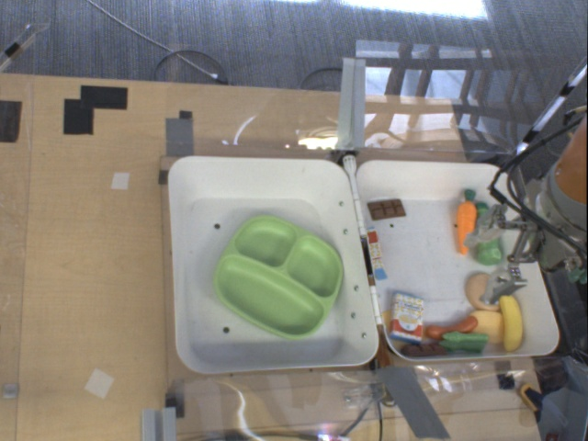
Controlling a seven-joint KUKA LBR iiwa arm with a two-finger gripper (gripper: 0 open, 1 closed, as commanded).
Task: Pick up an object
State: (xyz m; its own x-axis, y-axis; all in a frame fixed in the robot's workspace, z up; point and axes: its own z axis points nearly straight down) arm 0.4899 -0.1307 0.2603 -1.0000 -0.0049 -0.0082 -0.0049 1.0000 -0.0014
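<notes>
The right bin (418, 255) holds several toy foods. An orange carrot (466, 225) lies near the far right, with a pale green piece (488, 252) just below it. A tan round piece (479, 289) and a yellow banana (510, 322) lie toward the near right corner. A small juice carton (407, 315), a red chili (452, 326) and a green pod (465, 342) sit along the near wall. A brown chocolate bar (386, 209) lies at the far left. My gripper (496, 254) hangs open over the right side, its fingers on either side of the pale green piece.
The left bin (197, 200) holds a green divided plate (278, 274). A metal divider post (351, 108) stands behind the seam between the bins. Black cables (519, 168) trail from the arm at the right edge. Tan benchtop stretches to the left.
</notes>
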